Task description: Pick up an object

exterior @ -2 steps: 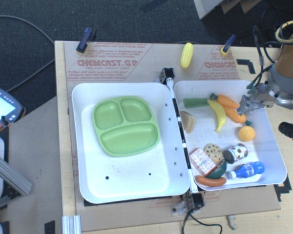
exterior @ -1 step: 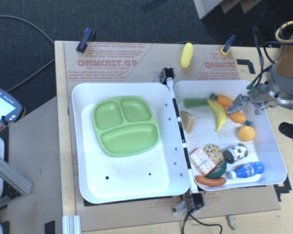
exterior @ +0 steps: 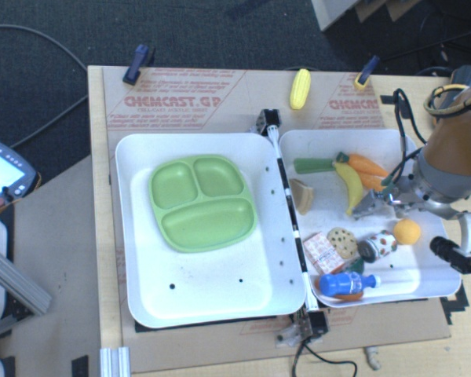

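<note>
Camera view. The grey arm with an orange band (exterior: 454, 144) reaches in from the right over the right-hand shallow white bin (exterior: 424, 289). Its tool (exterior: 371, 205) hangs low in the middle of that bin, just beside the lower end of the yellow plastic banana (exterior: 350, 182); whether it is spread or pressed together cannot be told, and nothing is seen pinched in it. An orange toy carrot (exterior: 366, 166) and a green stick-shaped piece (exterior: 314, 164) lie at the far side of the bin. Nearer lie a small orange ball (exterior: 407, 232), a round speckled cookie (exterior: 342, 243), a red-and-white packet (exterior: 321, 251) and a blue toy bottle with a red band (exterior: 347, 283). The left-hand shallow white bin (exterior: 141, 273) holds a light green divided plate (exterior: 202, 203). A yellow toy corn cob (exterior: 300, 89) rests on the cardboard-covered worktop (exterior: 196, 100) beyond the bins.
</note>
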You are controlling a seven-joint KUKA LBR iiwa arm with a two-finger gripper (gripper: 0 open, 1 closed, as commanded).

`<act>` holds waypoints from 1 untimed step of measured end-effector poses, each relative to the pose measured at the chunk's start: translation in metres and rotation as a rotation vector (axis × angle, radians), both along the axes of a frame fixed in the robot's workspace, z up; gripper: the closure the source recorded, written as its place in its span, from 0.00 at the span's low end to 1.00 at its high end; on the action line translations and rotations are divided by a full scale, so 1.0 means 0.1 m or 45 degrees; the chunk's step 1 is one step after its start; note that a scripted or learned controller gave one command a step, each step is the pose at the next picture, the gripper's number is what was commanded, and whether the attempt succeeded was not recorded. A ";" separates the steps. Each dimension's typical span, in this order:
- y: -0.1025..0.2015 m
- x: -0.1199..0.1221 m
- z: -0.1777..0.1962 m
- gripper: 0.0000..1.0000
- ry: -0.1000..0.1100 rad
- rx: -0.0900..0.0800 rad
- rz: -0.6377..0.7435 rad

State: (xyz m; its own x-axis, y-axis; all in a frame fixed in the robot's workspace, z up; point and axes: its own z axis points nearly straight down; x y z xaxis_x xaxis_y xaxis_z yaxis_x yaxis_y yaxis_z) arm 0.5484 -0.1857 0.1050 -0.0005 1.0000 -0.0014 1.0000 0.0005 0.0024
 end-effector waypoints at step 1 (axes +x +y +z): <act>0.82 0.56 -0.21 0.00 0.000 0.002 0.001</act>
State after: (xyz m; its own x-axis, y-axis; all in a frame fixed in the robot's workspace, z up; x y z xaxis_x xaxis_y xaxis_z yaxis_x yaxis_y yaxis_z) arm 0.6044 -0.1039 0.0845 -0.0015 1.0000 0.0006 1.0000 0.0015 0.0021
